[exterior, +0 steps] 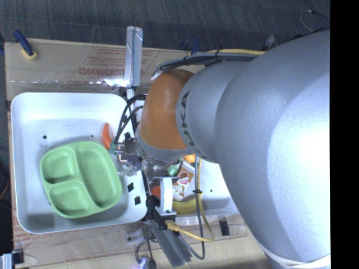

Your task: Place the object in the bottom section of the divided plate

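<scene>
Gripper [124, 150] sits tucked under the wrist at the left bin's 3 o'clock edge; whether it is wide, narrow or holding anything I cannot tell. The grey arm [258, 139] blocks the view from 12 round to 6 o'clock, hiding most of the right bin [219, 186]. In the left bin [28, 116] a green divided plate [81, 178] lies toward 6 o'clock. Just off its rim at 1 o'clock, an orange object [106, 134] shows as a slim sliver, shape unclear.

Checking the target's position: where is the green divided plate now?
Camera view: the green divided plate lies in the left white bin, toward its lower edge, a small orange item beside its upper right rim.
</scene>
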Available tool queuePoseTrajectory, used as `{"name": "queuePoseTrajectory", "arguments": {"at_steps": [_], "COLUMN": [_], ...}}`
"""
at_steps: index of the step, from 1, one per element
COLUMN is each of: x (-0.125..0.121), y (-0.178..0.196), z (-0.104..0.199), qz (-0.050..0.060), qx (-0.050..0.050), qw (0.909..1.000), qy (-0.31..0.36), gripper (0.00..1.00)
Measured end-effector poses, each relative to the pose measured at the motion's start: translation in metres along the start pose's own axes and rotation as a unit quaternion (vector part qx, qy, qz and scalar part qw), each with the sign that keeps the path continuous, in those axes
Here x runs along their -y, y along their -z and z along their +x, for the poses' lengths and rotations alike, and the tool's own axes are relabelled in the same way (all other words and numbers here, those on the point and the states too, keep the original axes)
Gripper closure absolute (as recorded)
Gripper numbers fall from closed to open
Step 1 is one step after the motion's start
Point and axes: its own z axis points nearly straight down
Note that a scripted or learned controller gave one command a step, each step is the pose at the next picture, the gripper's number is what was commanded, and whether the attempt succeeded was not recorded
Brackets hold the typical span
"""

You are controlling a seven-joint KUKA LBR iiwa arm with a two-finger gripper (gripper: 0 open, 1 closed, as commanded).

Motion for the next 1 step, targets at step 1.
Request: {"name": "queuePoseTrajectory", "arguments": {"at_steps": [1], "x": [-0.0001], "y": [0.0001], "z": [-0.0002], "qz": [0.000], "qx": [0.000], "qw": [1.0000], "qy": [0.000], "gripper": [0.00]}}
